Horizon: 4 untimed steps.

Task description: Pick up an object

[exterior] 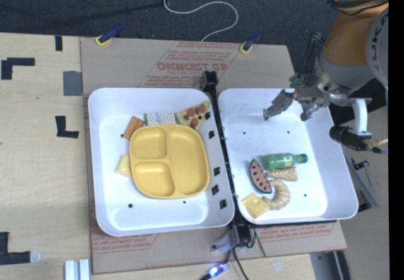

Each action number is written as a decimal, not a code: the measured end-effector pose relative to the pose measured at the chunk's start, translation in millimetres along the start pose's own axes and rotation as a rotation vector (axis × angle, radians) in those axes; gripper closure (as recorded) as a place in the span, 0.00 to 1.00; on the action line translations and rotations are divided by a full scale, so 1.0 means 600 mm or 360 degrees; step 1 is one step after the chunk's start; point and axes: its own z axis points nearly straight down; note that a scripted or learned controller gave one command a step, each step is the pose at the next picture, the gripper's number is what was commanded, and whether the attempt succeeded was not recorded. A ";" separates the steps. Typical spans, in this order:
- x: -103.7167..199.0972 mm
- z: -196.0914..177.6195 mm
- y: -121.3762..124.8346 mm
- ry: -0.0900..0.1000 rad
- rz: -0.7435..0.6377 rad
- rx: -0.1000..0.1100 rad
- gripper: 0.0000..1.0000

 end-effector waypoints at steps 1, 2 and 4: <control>0.000 -0.013 0.004 -0.0003 -0.0005 -0.0020 0.00; 0.004 0.095 0.003 -0.0004 -0.0004 -0.0013 0.00; 0.013 0.245 -0.007 -0.0006 -0.0006 -0.0019 0.00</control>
